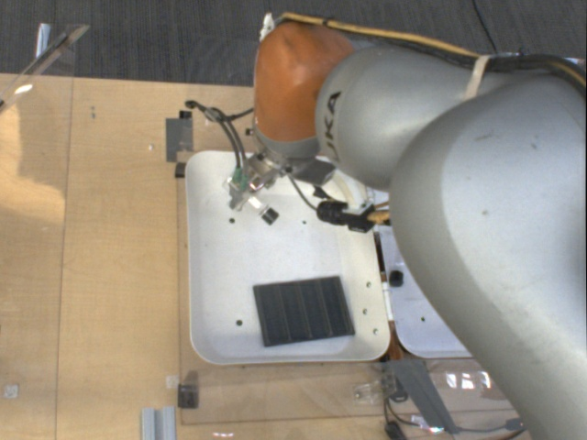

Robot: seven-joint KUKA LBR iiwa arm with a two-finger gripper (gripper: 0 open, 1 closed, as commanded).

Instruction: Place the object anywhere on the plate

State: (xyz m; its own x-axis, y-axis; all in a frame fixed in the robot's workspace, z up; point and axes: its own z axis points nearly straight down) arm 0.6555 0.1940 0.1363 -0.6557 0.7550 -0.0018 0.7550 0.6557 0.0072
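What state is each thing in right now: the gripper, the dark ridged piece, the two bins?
gripper: hangs over the left bin's upper part, up the bin from the dark ridged rectangle; too small to tell how it stands.
dark ridged rectangle: lies flat in the left bin's lower part, apart from the gripper.
left bin: holds the rectangle.
right bin: largely covered by the arm.

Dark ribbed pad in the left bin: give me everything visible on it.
The dark ribbed pad is a flat, charcoal-grey, roughly rectangular piece with parallel ridges running along its shorter side; it looks like rubber or plastic. It lies flat on the floor of the left bin, near the front wall, slightly skewed. Nothing touches it; the gripper is near the bin's far end.
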